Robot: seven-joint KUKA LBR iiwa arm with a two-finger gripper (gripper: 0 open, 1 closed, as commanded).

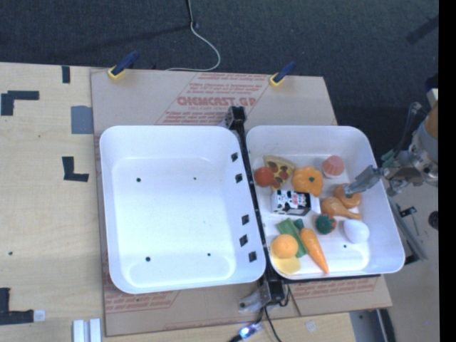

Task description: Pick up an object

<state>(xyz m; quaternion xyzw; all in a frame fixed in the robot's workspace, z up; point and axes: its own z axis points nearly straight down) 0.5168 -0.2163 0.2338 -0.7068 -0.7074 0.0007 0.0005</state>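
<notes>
The toy foods lie clustered in the right-hand shallow white bin (370, 155), none of them grasped. A long orange plastic carrot (314, 250) lies near the front wall, its long axis running from the green top at upper left to the tip at lower right. An orange chicken-leg-shaped toy (339, 206) lies just below the grey two-finger hand (354, 185), which reaches in over the right rim; whether the hand is released or clenched cannot be told. The left-hand white bin (171, 205) adjoins it. Both rest on a brown cardboard sheet (206, 98) on the pale wooden worktop (43, 191), beyond which lies dark carpet (92, 13).
</notes>
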